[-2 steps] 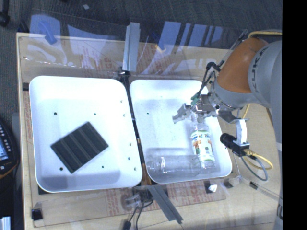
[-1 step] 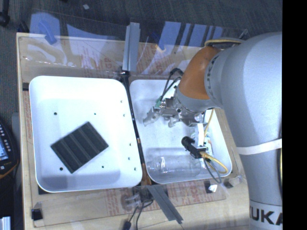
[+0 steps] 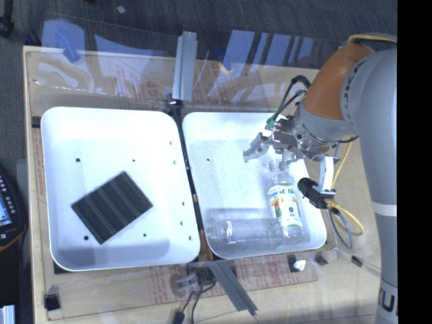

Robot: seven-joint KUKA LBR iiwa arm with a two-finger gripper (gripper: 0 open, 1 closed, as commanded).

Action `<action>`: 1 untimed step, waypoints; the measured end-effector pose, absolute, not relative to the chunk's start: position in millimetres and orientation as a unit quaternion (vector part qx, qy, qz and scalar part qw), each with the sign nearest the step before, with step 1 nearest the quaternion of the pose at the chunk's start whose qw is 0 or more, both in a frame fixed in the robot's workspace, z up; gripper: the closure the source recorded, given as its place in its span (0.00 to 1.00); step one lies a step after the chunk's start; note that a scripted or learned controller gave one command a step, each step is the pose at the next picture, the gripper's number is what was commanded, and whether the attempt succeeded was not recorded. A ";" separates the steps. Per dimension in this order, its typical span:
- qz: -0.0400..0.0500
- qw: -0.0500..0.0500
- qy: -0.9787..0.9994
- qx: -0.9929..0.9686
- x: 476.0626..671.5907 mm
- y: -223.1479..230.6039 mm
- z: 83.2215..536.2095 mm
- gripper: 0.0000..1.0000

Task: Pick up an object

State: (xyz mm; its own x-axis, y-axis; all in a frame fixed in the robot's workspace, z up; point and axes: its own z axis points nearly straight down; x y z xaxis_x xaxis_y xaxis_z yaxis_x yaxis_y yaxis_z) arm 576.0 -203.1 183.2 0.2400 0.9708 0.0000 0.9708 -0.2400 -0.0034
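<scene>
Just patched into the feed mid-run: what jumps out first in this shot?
The grey arm with its orange band fills the right side, its gripper poised over the right bin. Below it a small labelled bottle and a clear plastic bottle lie near that bin's front edge. A dark ribbed rectangular pad lies alone in the left bin.

bottles [image 3: 286, 209] crowd right bin's [image 3: 223, 174] near edge

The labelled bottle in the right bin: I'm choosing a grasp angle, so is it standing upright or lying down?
Lying down. The labelled bottle rests on its side on the right bin's floor, its length along the bin's right wall.
</scene>
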 end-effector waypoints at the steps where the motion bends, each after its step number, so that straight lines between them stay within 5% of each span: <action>1: 0.000 0.000 -0.681 -0.732 564.5 -201.9 209.2 0.00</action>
State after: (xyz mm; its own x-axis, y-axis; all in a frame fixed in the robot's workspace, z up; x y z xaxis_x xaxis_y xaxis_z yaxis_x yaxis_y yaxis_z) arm 564.5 -201.9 209.2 0.0712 0.9975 -0.0002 0.9975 -0.0712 -0.0010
